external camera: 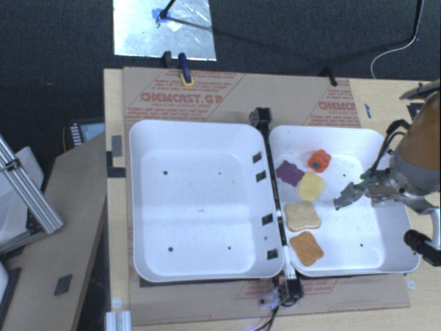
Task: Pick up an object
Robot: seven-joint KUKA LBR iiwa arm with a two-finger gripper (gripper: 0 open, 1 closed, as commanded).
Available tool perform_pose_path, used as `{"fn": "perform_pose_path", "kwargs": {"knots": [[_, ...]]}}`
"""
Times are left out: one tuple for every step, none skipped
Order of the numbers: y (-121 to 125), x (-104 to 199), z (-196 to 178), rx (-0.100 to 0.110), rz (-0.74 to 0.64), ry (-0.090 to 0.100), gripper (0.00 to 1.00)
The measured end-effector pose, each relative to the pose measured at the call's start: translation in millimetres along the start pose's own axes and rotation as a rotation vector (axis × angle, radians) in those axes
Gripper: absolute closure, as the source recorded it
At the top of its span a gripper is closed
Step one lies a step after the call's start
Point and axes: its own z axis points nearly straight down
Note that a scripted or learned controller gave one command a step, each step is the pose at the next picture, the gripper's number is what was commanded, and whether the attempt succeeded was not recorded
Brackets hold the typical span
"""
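The gripper (343, 200) was seen low in the right bin (365, 254), just right of the yellow piece (311, 186); its opening could not be told.

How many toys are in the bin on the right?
5, all along its left side: orange-red toy at the top, purple one, yellow one, tan one, orange one nearest the bottom. None look hidden.

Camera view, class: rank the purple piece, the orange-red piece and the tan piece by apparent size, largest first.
1. tan piece
2. purple piece
3. orange-red piece
The last two look close, so that order is unsure.
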Motion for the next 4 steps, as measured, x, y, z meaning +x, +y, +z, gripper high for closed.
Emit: {"fn": "perform_pose_path", "kwargs": {"knots": [[1.1,-0.1,-11.0,-0.003,-0.002,-0.001,1.0],[-16.1,-2.4,-162.6,-0.018,-0.003,-0.005,1.0],[-10.6,-63.1,-308.5,-0.019,0.005,-0.01,1.0],[-17.3,-1.9,-332.7,-0.005,-0.006,0.0,1.0]]}}
